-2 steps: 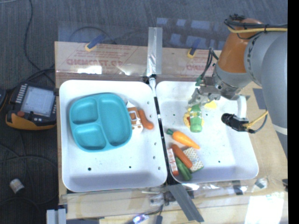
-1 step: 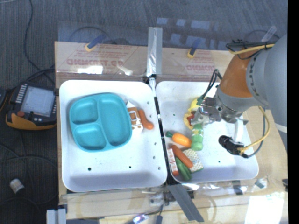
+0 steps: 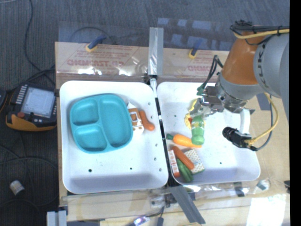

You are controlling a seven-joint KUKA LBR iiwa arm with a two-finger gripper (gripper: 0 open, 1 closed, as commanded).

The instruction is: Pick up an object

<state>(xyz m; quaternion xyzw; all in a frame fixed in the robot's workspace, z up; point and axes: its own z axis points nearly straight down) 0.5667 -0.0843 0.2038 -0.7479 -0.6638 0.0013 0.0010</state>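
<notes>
Green bottle [image 3: 198, 130] lies in the right bin [image 3: 235, 166], beside a carrot [image 3: 184, 140]. Gripper [image 3: 201, 108] sits just above it; grip state cannot be told. Approach step; next: close, lift.

Red printed lettering runs across the cardboard sheet [image 3: 108, 62] behind the two bins, in two patches, one on each side of the metal post (both read upside down from this camera). The letters are too blurred to make out. No other writing, brand or number can be read anywhere.
</notes>
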